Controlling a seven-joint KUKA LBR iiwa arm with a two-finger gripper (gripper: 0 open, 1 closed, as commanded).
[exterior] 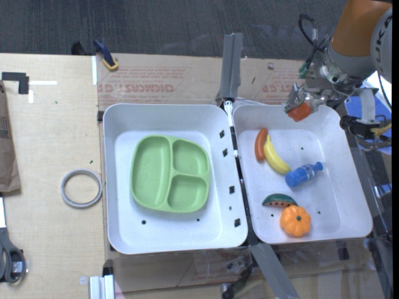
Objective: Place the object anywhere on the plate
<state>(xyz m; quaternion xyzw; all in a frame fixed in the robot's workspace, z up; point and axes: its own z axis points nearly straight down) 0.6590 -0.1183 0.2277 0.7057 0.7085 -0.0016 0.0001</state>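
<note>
A green three-part plate [169, 173] lies in the left bin [115, 185]. My gripper [298, 104] hangs over the back edge of the right bin [336, 142], far right of the plate. It is shut on a small orange-red object [300, 111], which shows between the fingertips just above the bin's rim. In the right bin lie a red sausage [260, 144], a banana [275, 156], a blue bottle [304, 174], a watermelon slice [279, 200] and an orange pumpkin [295, 220].
A grey divider post [231, 67] stands behind the seam between the bins. A tape ring [81, 187] and scissors [9, 263] lie on the bench to the left. A blue clamp [107, 55] sits at the back left.
</note>
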